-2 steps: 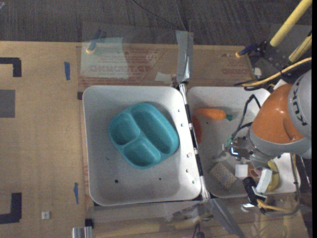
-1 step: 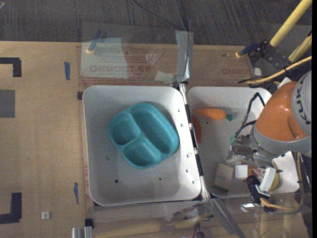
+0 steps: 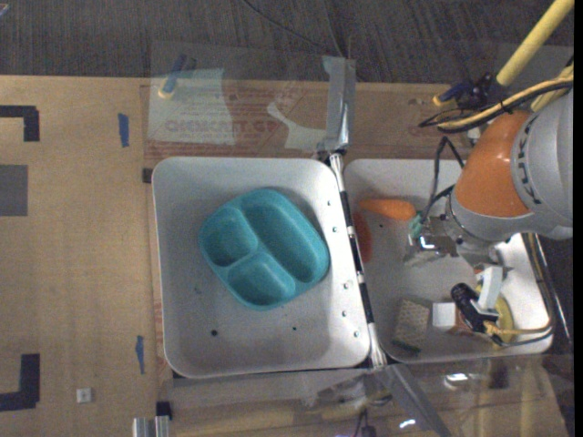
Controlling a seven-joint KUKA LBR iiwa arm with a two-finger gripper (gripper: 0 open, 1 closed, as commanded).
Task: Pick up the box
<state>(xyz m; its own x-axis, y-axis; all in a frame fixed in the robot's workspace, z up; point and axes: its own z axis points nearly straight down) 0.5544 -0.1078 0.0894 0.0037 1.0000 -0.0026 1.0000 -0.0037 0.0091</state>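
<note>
A small flat box [image 3: 412,320] with a grey-brown speckled top lies near the front edge of the right bin [image 3: 401,276]. My gripper [image 3: 426,243] hangs over the middle of that bin, behind the box and well apart from it. Nothing shows between its metal tips. An orange rounded object [image 3: 386,211] lies at the bin's back left, just left of the gripper.
The left bin [image 3: 182,326] holds a teal divided plate [image 3: 264,247], tilted, near its middle. A small white block [image 3: 444,314] sits just right of the box. A taped clear sheet [image 3: 246,107] lies on the bench behind the bins.
</note>
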